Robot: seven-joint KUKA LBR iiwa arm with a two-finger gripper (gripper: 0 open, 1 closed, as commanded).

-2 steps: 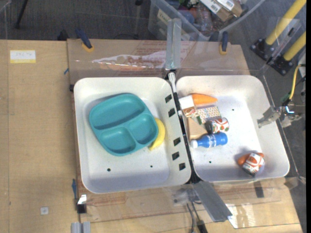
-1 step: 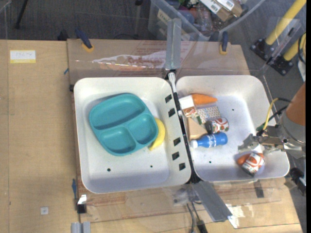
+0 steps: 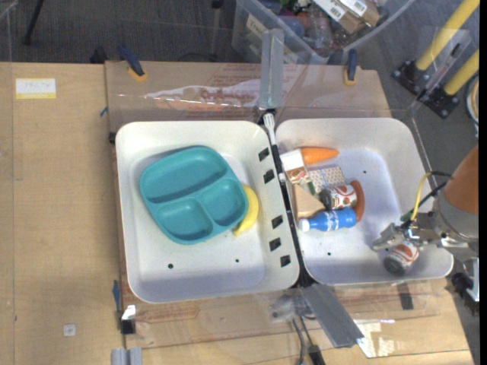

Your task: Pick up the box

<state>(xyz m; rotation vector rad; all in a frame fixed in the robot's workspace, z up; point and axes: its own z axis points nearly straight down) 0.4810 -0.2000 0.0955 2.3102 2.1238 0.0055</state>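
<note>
The box [image 3: 316, 190] lies in the right bin [image 3: 380, 131], against the divider side, flat among a small heap: an orange carrot-shaped toy [image 3: 318, 156] just above it, a red-and-white can [image 3: 346, 196] resting on its lower edge, and a blue bottle [image 3: 329, 220] lying just below. The box is partly covered by these neighbours, so only its patterned top and a brown flap show clearly.

The pincer [image 3: 397, 243] sits low at the right bin's near right corner, well apart from the box. Whether its fingers are parted or closed cannot be told — the metal parts blur together there. A small round can-like thing [image 3: 399, 258] lies right at its tip, touching or nearly so; whether it is gripped cannot be judged.

The left bin [image 3: 125, 204] holds a teal divided plate [image 3: 192, 193] with a yellow piece [image 3: 249, 211] tucked at its right edge.

As for the task, nothing appears done yet — the box sits untouched in the heap. The reach across, the grasp and the lift all remain.
</note>
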